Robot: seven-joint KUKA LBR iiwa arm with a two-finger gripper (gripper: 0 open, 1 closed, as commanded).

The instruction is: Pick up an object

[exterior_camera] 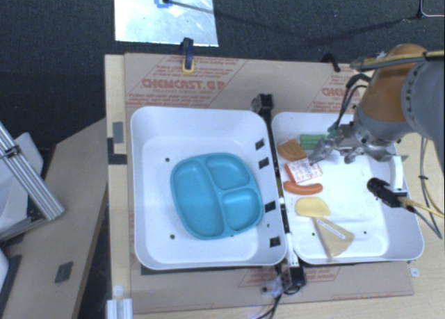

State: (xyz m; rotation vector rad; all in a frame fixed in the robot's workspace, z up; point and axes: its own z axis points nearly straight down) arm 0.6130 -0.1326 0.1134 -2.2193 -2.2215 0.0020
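Note:
The right bin [368,231] holds several toy food pieces. An orange-brown piece [291,149] and a green piece [312,140] lie at its far left. Below them are a red-and-white checked piece [300,171], an orange-red sausage [304,187], a yellow piece [311,206] and a tan wedge [334,236]. My gripper [319,152] reaches in from the right and hangs low over the far left part of this bin. It is just right of the checked piece and below the green piece. Nothing shows held in it.
The left bin [156,137] bears a blue sectioned plate [215,196]. A black divider with clips [271,172] runs between the two bins. The arm's orange band and grey wrist [389,102] stand over the right bin's far right corner.

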